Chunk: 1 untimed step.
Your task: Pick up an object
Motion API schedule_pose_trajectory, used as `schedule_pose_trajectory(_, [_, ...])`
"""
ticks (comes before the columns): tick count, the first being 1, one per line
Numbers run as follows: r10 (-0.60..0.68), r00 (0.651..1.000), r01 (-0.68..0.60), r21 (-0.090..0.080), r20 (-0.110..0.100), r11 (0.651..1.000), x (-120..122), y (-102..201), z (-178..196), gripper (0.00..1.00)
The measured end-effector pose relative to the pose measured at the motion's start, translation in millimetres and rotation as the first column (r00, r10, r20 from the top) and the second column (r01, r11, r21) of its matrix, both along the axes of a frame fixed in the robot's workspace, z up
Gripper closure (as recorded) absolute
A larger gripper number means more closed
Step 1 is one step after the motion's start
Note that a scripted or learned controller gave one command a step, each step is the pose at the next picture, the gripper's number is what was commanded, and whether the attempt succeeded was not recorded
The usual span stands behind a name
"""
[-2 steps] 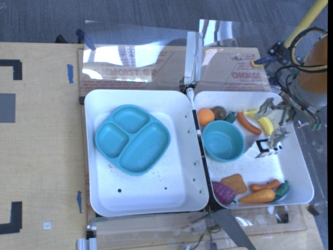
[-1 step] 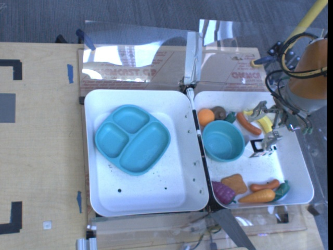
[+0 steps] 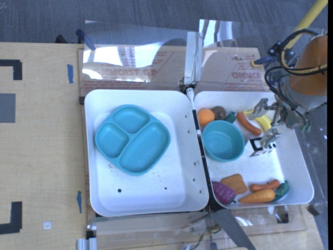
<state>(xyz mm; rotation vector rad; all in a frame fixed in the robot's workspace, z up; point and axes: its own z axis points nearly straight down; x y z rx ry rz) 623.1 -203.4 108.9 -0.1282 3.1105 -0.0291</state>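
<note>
Camera view: gripper over right bin, fingers spread wide, holding nothing.
Sausage: likely light, slick plastic; grip mid-length.

On my feed the arm has a rounded orange band above a pale grey wrist. Black cables loop loosely beside it, mixed with 1 yellow cable and a blue connector. A yellow tube runs up toward the corner. The end effector is bare silvery metal with thin bracket-like parts and small dark fittings.
</note>
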Motion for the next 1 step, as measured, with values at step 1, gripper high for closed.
schedule_pose_trajectory(1, [-0.091, 0.996, 0.091, 0.0, 0.012, 0.996, 6.6, 3.1, 2.0, 0.0])
